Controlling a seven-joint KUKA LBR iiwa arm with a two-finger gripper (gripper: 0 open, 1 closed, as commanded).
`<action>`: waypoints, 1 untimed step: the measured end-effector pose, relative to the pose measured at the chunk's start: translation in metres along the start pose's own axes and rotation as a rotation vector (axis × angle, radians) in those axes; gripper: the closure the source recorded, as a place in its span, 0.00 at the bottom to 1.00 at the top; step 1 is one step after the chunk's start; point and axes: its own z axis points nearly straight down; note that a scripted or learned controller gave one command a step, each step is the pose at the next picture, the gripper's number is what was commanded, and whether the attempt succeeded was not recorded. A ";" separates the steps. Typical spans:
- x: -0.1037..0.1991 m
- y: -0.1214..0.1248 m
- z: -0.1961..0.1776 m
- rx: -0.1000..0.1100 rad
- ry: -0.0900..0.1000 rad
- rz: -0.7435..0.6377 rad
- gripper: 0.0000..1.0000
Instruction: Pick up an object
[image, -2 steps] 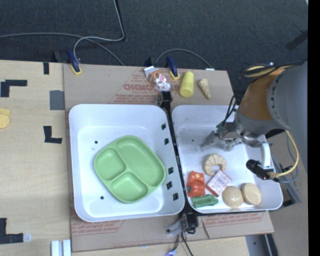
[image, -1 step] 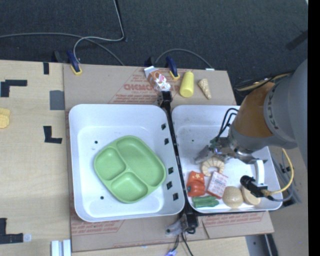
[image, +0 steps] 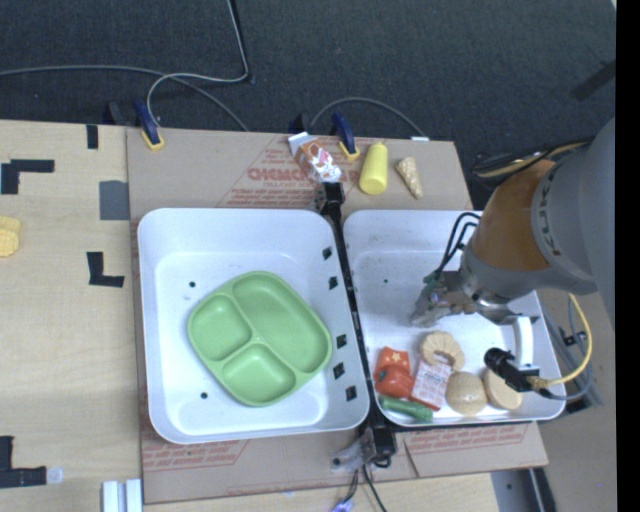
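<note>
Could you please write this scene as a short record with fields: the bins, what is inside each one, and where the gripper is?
left bin: holds a green divided plate
right bin: toy food heaped at its near edge, among it a red pepper, a ring-shaped pastry and a small packet
gripper: low inside the right bin, just above the pastry
behind the bins: a yellow bottle on the cardboard

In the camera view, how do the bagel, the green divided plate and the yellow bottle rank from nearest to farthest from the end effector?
Measured from the end effector in the right bin:
1. The bagel, just below it in the same bin.
2. The yellow bottle, outside the bins on the cardboard at the top.
3. The green divided plate, far off in the left bin.
</note>
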 end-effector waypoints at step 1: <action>0.000 0.000 0.000 0.000 0.000 0.000 0.00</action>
